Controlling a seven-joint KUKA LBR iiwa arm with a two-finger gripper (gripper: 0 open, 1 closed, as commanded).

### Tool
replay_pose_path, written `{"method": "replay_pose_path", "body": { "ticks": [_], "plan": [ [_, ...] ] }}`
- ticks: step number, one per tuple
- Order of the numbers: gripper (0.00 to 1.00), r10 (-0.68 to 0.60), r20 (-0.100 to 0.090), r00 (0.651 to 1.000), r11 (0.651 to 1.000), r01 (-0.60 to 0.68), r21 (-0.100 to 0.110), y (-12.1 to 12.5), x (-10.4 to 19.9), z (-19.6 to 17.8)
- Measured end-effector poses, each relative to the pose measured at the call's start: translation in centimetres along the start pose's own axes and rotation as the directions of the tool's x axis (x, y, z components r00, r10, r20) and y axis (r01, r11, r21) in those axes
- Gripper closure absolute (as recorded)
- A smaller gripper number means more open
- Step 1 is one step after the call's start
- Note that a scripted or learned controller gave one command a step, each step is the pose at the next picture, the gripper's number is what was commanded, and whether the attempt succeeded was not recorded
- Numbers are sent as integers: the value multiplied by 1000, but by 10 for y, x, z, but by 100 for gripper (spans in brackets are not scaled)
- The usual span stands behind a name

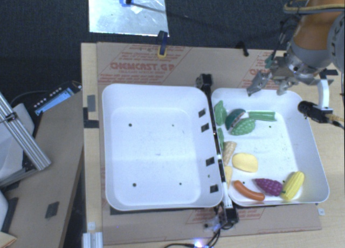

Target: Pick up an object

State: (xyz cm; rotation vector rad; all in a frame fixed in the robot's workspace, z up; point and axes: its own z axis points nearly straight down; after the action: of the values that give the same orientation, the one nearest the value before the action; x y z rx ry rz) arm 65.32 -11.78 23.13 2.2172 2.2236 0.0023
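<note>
Gripper (271,84) hangs over the far edge of the right bin (312,150), fingers spread apart, nothing between them. No contact with any object.

Nearest below the gripper, toward the camera: green bean pod (262,116), lying flat, with a bumpy green vegetable (243,127) touching a dark green rounded piece (235,116) just beside it. A green leaf-shaped piece (220,113) lies further to the camera-left of these, against the bin divider.

Further out from the gripper, mid-bin: yellow lemon-like piece (245,162) and a pale cream piece (229,151) beside it. Farthest, at the near rim: orange sausage (248,190), purple grape cluster (268,186), yellow corn cob (292,185), close together.

Left bin (156,144) well apart from the gripper.

Judgement: items look like hollow plastic play food, so light, stiff, smooth, likely slippery. The bean pod is the nearest candidate with free space around it; take it across its narrow width at mid-length. The corn and grapes sit close to the rim, which leaves less finger clearance.
</note>
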Motion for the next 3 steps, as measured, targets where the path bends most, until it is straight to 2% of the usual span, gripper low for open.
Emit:
{"method": "replay_pose_path", "body": {
  "ticks": [1, 2, 3],
  "plan": [
    [0, 5, 7, 1000, 1000, -5, -13, -6, -55, -122],
    [100, -3, 4, 1000, 1000, 3, -6, -6, -51, -125],
    [100, -2, 6, 1000, 1000, 2, -20, -24, -51, -284]
  ]
}}
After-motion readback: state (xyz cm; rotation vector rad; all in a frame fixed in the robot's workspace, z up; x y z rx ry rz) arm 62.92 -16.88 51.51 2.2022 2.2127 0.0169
